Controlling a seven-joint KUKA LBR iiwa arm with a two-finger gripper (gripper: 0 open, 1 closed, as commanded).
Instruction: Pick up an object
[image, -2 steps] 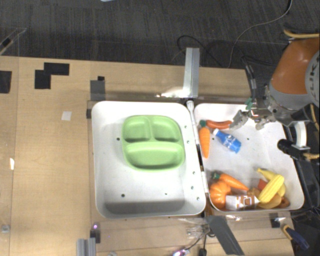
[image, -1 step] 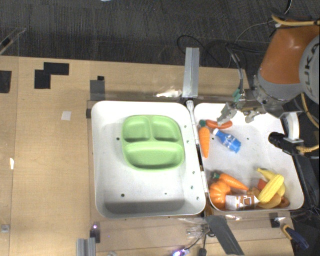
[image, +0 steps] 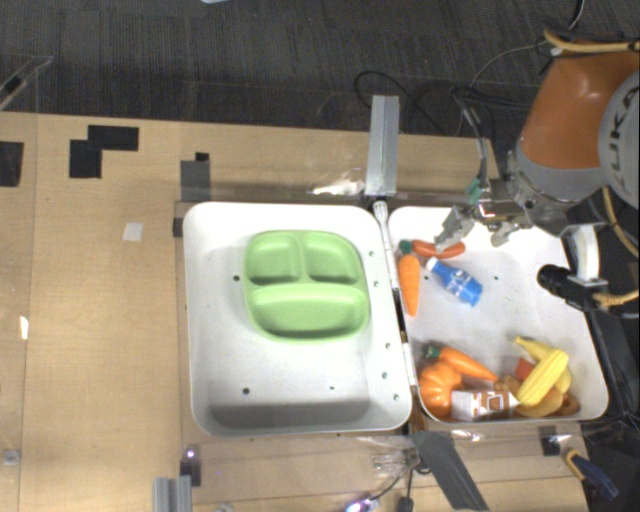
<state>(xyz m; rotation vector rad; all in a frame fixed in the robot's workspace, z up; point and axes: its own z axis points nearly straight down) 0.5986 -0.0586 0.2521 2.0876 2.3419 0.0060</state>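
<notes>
Grey arm with orange band (image: 575, 110) reaching in over the far edge of the right shallow white bin (image: 520, 305). Two-finger gripper (image: 480, 222) spread apart, gripping nothing, just beside a small red-orange chili-like piece (image: 438, 249). Near that, an upright orange toy carrot (image: 408, 283) against the bin's left wall and a blue plastic bottle (image: 456, 281). Heaped at the near edge: orange pumpkin (image: 438, 385), second carrot (image: 466, 363), yellow corn cob (image: 543, 374). Green three-compartment plastic tray (image: 305, 283) resting in the left white bin (image: 215, 330).

Wooden bench (image: 90, 330) under two white bins (image: 210, 330)
</notes>
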